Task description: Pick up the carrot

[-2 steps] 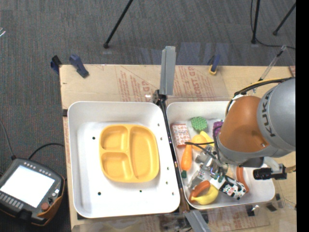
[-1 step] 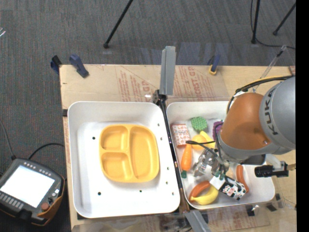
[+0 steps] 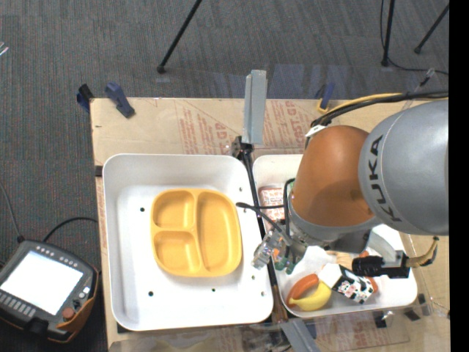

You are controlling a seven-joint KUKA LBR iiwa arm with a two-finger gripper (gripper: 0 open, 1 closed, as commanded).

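Observation:
The carrot (image 3: 303, 284) is a short orange-red piece lying near the front left of the right bin (image 3: 399, 299). It rests against a yellow fruit (image 3: 318, 297). My gripper (image 3: 272, 254) hangs over the left rim of the right bin, close to the wall between the two bins. It is a little up and to the left of the carrot, and nothing shows in its grasp. The arm's big orange and grey body hides much of the right bin.
A yellow divided plate (image 3: 196, 232) lies in the left bin (image 3: 124, 270). In the right bin, a black-and-white cow-patterned carton (image 3: 353, 288) sits right of the yellow fruit, and a brown packet (image 3: 271, 196) lies toward the back left.

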